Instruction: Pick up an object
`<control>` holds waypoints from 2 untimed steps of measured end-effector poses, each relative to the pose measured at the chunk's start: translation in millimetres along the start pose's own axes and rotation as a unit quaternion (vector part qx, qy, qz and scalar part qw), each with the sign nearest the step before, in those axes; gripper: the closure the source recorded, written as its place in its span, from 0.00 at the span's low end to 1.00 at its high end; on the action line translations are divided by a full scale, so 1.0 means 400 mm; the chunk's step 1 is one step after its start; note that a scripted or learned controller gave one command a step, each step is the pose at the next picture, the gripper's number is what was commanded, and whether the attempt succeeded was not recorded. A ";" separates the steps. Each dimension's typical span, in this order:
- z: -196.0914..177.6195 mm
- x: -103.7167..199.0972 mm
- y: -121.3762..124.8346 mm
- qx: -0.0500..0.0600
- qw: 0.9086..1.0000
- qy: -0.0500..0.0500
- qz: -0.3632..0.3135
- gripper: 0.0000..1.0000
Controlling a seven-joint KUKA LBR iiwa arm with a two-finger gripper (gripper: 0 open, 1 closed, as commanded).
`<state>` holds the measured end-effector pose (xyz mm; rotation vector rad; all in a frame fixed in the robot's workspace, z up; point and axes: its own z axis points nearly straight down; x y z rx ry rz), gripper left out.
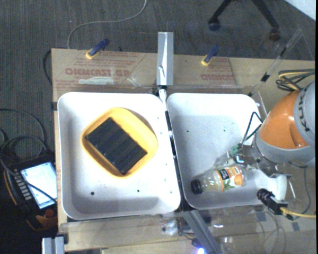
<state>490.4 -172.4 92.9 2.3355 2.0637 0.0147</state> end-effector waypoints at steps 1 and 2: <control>-0.030 0.004 0.006 -0.002 1.000 0.002 -0.001 1.00; -0.030 0.005 0.006 -0.002 1.000 0.002 -0.001 0.00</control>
